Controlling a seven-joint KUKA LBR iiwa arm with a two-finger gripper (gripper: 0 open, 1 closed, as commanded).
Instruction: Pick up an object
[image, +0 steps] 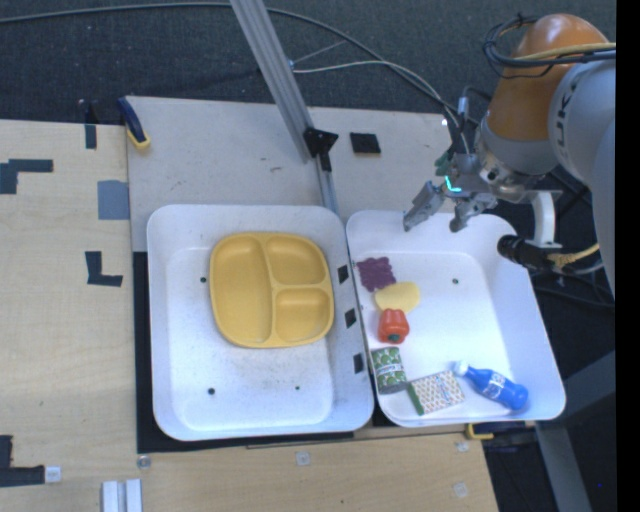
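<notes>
Purple toy (376, 271) lies in the right bin (500, 300), near below the spread, unladen pincer (441, 218)

A robotics lab: taped bench (60, 300), cables (370, 65), two white bins (170, 300).

No text, brand, number or sign can be read anywhere. Dark letters are seen on the grey arm (590, 110) beside its orange band, but they are cut off at the frame edge and cannot be made out. Print is carried by the green packet (389, 369) and the patterned packet (437, 391) in the right bin (520, 300), and a label by the blue bottle (495, 387); all are too small and blurred to be read.
</notes>
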